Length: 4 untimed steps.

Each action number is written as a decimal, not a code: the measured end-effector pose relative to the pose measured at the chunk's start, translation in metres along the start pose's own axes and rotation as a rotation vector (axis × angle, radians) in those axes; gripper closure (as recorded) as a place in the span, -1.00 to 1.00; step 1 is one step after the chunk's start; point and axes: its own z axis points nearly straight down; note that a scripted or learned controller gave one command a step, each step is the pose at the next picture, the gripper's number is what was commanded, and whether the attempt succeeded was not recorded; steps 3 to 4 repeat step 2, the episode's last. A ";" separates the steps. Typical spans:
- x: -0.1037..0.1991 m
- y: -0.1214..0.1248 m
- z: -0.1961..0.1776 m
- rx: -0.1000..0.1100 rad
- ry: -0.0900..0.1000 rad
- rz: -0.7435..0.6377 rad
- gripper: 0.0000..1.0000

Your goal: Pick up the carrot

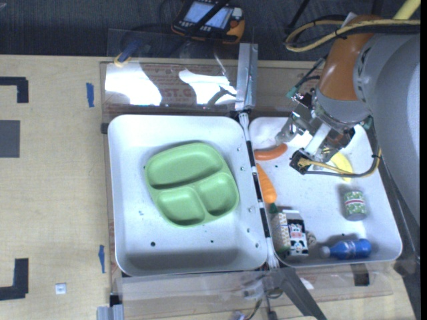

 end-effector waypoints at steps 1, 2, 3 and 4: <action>-0.022 -0.025 0.000 0.001 0.001 0.086 -1.00; -0.060 0.010 0.098 -0.006 0.004 -0.184 -1.00; -0.060 0.010 0.098 -0.006 0.004 -0.184 -1.00; -0.060 0.010 0.098 -0.006 0.004 -0.184 -1.00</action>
